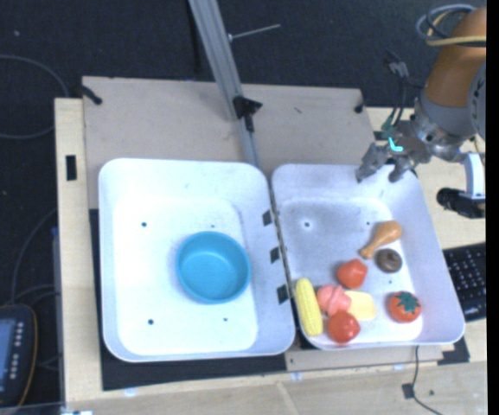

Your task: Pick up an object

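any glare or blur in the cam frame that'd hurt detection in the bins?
Camera view: soft throughout; left bin white nearly blown out, blue bowl still distinct; right bin floor greyer; toy food cluster slightly blurred, edges merging; gripper small and blurry.

End effector point(386, 170) open, empty, above right bin point(318, 188) far corner

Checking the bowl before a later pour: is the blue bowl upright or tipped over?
Upright. The blue bowl sits in the left bin with its round opening facing up, its inside bottom visible, nothing in it.
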Action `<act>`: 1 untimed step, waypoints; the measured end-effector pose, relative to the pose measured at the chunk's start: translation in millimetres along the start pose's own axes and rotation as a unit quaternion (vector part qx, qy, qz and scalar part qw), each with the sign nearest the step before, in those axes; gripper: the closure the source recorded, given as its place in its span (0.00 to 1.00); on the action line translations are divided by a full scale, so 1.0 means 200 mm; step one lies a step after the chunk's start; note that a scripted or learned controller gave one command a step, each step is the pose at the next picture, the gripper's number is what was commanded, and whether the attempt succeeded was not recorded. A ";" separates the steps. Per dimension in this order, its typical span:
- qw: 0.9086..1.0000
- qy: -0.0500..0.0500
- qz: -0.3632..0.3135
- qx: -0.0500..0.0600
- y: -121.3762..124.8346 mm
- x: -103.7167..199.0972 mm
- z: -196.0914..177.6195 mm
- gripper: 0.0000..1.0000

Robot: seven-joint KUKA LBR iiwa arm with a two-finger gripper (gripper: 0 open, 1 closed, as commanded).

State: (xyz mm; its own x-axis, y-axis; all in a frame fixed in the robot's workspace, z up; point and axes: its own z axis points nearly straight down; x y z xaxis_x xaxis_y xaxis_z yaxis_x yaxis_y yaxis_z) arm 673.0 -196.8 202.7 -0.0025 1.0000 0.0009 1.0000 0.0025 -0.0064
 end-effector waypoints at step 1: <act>1.000 -0.001 0.000 -0.005 0.01 0.00 -0.03 0.00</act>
State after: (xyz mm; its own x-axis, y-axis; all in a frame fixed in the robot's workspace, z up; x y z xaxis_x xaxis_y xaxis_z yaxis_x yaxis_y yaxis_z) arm 675.1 -197.0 208.7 -0.0033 1.0000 -0.0011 1.0000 0.0033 0.0037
